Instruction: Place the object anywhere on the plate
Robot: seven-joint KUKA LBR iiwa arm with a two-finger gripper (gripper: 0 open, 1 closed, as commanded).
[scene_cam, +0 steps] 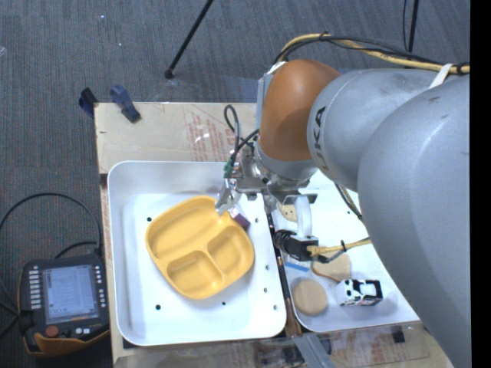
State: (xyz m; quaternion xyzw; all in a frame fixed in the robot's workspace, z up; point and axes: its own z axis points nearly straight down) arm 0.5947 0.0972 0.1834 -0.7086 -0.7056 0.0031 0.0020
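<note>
A yellow plate (198,248) with three compartments lies in the left white bin (130,297). My gripper (229,199) hangs over the plate's upper right rim, under the arm's orange wrist band. A small dark purple object (242,222) sits just below and to the right of the gripper, at the plate's right edge. I cannot tell whether it is held or resting on the rim.
The right bin (383,313) holds a round tan disc (311,297), a tan toast-shaped piece (333,268) and a black-and-white block (360,291). The arm's grey bulk covers most of that bin. A teach pendant (65,294) lies on the floor at the left.
</note>
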